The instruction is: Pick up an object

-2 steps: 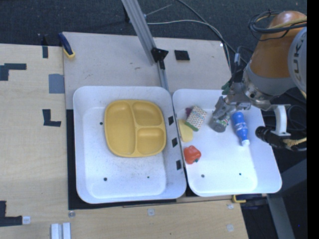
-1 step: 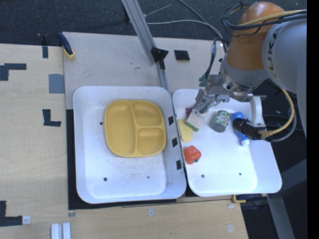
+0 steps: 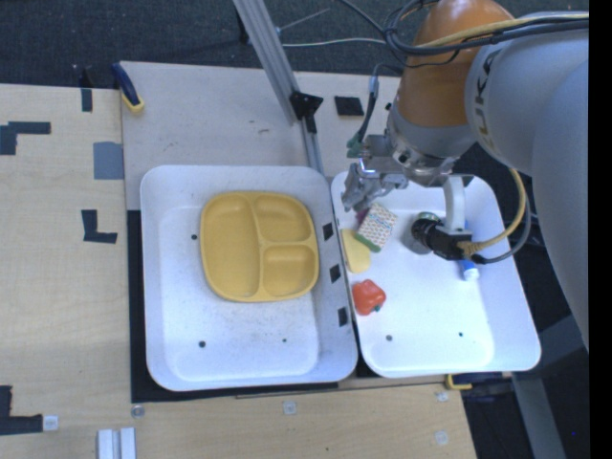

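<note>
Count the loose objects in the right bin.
3: a patterned packet by the claw, a yellow piece just below it, a red item lower still. The arm may hide more.

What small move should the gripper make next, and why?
Probably shift slightly toward the checkered packet and lower onto it. The gripper is at the left side of the right bin, next to the packet's upper corner, with nothing seen held. The yellow piece and red piece lie farther off.
</note>
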You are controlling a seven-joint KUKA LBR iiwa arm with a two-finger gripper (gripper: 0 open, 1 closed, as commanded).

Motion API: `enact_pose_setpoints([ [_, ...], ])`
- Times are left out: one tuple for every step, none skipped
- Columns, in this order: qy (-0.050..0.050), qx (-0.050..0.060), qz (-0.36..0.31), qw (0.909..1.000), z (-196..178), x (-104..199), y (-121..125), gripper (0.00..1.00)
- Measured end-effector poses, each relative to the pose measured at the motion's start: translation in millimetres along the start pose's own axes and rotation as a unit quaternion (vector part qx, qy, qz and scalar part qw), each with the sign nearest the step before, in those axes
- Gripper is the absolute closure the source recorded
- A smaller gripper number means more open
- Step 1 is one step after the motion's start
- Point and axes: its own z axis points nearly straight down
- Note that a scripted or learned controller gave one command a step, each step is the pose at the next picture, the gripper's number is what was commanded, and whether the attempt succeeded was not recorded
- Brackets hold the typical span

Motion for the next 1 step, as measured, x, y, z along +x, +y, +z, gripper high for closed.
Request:
enact_pose_setpoints([
  [0.000, 0.000, 0.000, 1.0000, 6.9, 50.6, 21.5, 1.00],
])
